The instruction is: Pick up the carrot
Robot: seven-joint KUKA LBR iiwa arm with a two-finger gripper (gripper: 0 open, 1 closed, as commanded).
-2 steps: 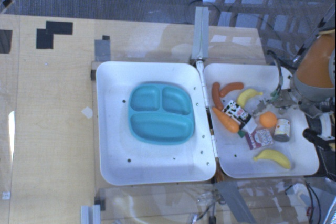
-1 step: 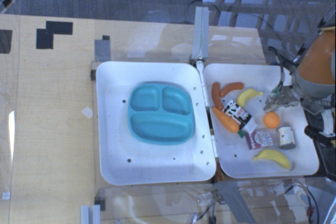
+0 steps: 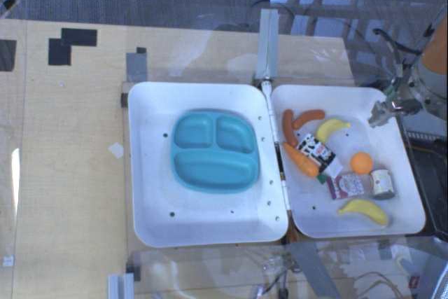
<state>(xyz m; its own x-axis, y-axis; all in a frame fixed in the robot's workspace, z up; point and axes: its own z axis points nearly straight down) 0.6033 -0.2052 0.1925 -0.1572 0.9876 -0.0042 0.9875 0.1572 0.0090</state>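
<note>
approach step: the end effector [image 3: 380, 115], grip state unclear, hovers at the right bin's [image 3: 413, 220] far corner; next, cross to the carrot [image 3: 300, 160].

Orange carrot [image 3: 300, 160], flat, right bin

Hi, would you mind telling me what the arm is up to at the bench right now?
The gripper hovers at the far right corner of the right bin, holding nothing visible. Its target, the carrot, lies near the bin's left side, partly under a black-and-white carton. The left bin holds a blue tray.
</note>
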